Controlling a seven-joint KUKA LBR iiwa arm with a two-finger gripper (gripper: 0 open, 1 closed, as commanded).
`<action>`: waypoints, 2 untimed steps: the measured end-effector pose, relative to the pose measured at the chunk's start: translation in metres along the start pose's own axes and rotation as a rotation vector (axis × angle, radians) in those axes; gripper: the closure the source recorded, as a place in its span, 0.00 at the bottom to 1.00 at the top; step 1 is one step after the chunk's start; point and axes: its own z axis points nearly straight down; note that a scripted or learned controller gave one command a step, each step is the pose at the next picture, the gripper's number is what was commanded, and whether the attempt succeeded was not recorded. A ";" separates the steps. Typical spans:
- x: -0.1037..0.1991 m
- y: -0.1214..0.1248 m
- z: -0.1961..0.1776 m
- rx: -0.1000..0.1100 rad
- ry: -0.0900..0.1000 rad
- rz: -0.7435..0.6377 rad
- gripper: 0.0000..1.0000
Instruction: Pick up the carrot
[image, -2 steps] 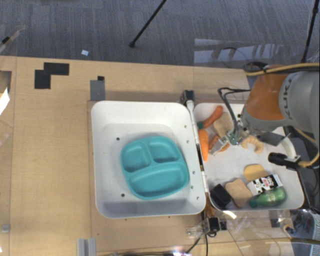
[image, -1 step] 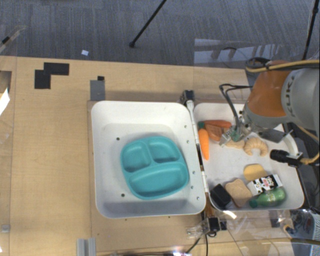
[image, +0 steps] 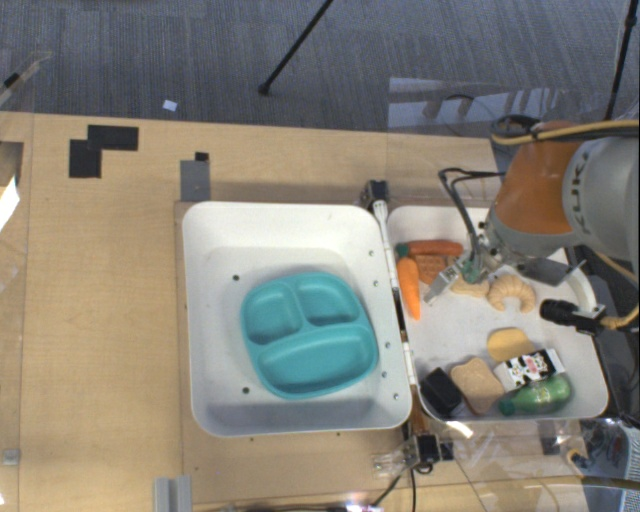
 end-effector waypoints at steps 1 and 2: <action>-0.001 0.015 0.010 0.004 -0.004 0.239 0.00; -0.012 0.024 0.011 0.018 -0.008 0.391 0.00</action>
